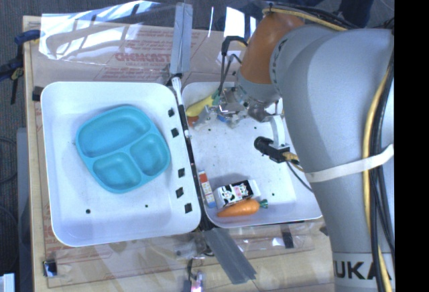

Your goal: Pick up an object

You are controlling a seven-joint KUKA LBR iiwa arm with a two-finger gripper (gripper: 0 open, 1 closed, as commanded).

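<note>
Though arm [322,83] over right bin [295,213], carrot [238,209] & carton [236,192] unobstructed.

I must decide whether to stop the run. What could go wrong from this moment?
1. The gripper is low beside the yellow object in the right bin's far corner; it may strike the wall.
2. The carrot and small carton touch, so one may drag the other.

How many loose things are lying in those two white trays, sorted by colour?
Blue: 1, the divided plate in the left tray.
Yellow: 1, the banana-like piece near the gripper in the right tray.
Orange: 1, the carrot.
Black and white: 1, the small carton.
Red and white: 1, the thin stick along the divider.
Total: 5
</note>
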